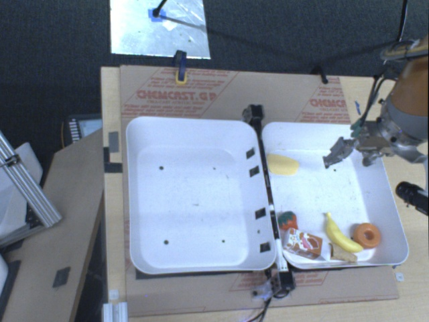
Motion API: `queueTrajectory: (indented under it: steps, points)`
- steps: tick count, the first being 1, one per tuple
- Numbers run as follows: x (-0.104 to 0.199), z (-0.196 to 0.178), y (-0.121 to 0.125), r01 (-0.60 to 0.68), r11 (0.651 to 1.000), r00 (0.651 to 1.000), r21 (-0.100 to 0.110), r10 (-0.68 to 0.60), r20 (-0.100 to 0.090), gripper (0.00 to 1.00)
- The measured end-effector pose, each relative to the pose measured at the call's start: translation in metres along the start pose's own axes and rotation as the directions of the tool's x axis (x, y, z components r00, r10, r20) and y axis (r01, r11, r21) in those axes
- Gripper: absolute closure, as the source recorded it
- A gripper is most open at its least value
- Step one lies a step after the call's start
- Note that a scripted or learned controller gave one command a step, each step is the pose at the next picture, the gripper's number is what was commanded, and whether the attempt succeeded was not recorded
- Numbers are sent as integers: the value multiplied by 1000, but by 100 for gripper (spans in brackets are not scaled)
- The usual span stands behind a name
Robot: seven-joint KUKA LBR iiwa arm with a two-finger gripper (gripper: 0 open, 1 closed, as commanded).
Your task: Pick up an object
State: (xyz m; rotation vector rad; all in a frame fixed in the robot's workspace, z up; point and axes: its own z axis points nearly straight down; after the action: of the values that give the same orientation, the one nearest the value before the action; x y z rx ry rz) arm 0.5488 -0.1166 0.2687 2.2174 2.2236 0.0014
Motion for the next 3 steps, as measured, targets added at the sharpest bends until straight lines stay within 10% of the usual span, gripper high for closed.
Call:
queueTrajectory:
  steps: [1, 2, 3]
  points:
    - [35, 120, 17, 5, 1000, 1000, 7, -5, -3, 0]
    - [33, 186, 102, 5, 1000, 1000, -7, -5, 1, 0]
    - [-43, 183, 120, -6, 1000, 1000, -4, 6, 4, 0]
